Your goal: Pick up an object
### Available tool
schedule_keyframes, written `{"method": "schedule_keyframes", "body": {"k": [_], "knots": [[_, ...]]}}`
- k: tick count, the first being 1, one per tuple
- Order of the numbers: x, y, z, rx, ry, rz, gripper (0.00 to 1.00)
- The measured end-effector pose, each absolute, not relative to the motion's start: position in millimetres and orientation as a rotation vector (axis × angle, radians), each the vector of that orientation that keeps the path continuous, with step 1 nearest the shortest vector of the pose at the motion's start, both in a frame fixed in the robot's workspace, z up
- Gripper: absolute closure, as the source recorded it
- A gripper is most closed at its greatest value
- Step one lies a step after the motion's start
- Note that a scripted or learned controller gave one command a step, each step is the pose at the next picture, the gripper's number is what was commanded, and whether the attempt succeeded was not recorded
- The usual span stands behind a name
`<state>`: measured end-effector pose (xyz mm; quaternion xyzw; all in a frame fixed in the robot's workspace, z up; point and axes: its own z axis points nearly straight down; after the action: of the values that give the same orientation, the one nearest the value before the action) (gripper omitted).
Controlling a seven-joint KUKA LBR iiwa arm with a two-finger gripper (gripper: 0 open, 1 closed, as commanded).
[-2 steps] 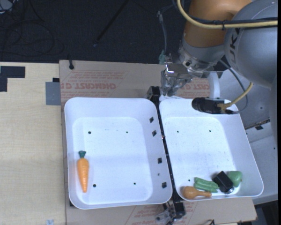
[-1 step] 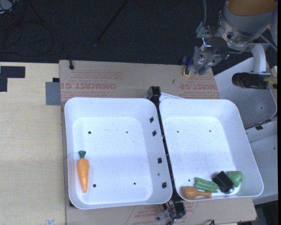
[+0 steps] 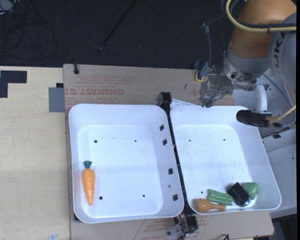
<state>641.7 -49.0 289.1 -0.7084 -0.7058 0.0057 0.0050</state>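
Note:
An orange toy carrot (image 3: 88, 184) with a green top lies near the front left corner of the left bin (image 3: 115, 115). In the right bin (image 3: 225, 115), several small items crowd the front edge: a tan pear-shaped piece (image 3: 208, 205), a green bean-like piece (image 3: 219, 197), a black block (image 3: 238, 193) and a green lump (image 3: 250, 188). My gripper (image 3: 209, 98) hangs above the far rim of the right bin, well away from all of these, with nothing visible between its fingers.
A black divider clip strip (image 3: 170, 149) runs between the two bins. The bins rest on a cardboard sheet (image 3: 120, 81) on a pale wooden bench (image 3: 25, 149). A black cylindrical part (image 3: 252, 118) of the arm overhangs the right bin's far right corner.

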Motion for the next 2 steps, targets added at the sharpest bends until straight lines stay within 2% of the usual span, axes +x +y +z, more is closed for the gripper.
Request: {"method": "schedule_keyframes", "body": {"k": [1, 2], "knots": [[593.0, -17.0, 314.6, -2.217, -2.222, 0.003, 1.00], [582.1, 56.1, 497.2, -2.221, -2.236, -0.021, 1.00]]}}
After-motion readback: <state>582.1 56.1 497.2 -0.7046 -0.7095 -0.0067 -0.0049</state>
